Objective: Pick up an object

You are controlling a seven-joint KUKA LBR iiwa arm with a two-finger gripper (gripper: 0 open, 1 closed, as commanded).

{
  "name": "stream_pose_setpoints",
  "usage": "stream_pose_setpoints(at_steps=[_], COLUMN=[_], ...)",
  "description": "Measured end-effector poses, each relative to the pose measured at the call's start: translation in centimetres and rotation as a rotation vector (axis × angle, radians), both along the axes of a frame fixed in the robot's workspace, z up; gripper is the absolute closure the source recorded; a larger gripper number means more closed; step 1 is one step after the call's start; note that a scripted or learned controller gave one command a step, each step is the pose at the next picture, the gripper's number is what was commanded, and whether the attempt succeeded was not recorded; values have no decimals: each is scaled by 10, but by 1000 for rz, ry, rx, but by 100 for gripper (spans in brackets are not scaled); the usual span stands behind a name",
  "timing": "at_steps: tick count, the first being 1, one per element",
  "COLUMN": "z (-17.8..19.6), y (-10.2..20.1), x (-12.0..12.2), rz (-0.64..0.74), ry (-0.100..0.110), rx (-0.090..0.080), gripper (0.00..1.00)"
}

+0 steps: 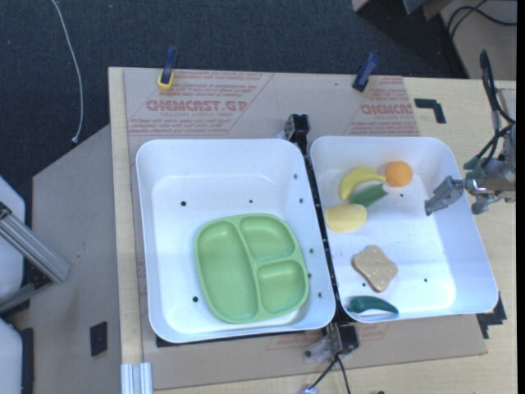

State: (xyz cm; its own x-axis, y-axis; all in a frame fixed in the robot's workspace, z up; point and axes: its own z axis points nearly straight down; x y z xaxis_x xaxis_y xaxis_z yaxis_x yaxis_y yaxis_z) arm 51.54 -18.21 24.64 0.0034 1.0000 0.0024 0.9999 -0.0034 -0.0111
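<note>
The right bin (459,290) holds a yellow banana (359,179), an orange ball (399,173), a small green piece (372,194) under the banana, a pale yellow lump (345,217), a tan slice of bread (376,268) and a dark green pod (374,305) at the front rim. My gripper (461,199) hangs over that bin's right rim, to the right of the orange ball. Its fingers (443,195) are spread open with nothing between them.
The left bin (164,220) carries a light green divided plate (250,265). A black clamp (297,126) sits where the two bins meet at the back. Blue clips (365,71) pin the cardboard sheet under the bins.
</note>
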Motion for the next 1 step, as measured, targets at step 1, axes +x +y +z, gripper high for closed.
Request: stream_pose_setpoints(at_steps=[1], z=[6], y=[0], x=[2], rz=[3], ry=[-11], rx=[-3], gripper=[0])
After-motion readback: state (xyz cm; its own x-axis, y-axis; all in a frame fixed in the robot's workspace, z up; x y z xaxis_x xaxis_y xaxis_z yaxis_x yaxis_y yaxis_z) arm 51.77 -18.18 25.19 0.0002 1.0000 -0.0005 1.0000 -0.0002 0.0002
